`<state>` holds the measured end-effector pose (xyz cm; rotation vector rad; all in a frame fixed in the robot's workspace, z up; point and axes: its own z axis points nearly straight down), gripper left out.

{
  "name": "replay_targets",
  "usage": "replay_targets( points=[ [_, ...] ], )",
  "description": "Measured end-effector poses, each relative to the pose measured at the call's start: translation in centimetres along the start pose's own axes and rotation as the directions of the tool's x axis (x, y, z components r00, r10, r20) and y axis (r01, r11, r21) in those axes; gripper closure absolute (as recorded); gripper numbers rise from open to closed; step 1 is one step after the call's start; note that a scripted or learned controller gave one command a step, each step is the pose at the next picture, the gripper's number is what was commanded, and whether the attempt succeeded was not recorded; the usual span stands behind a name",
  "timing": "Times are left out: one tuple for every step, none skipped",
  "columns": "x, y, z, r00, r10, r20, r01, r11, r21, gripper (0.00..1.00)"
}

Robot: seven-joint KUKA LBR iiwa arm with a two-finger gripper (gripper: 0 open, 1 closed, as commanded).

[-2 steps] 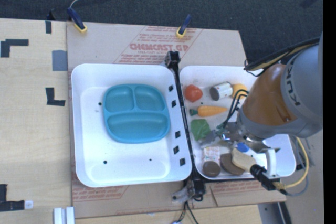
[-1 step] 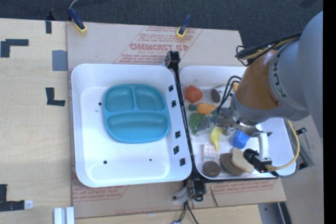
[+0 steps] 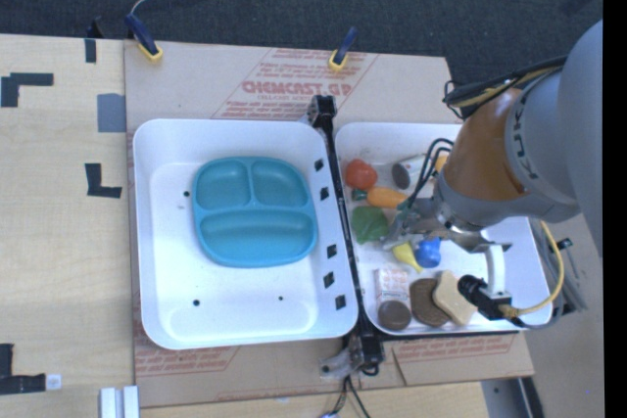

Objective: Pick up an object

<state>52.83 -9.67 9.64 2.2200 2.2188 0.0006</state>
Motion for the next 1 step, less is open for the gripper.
replay_targets(
  points=[
    [6.02, 4.24, -8.80, 1.000, -0.002, -0.002, 0.002, 1.000, 0.002, 1.00]
  ],
)
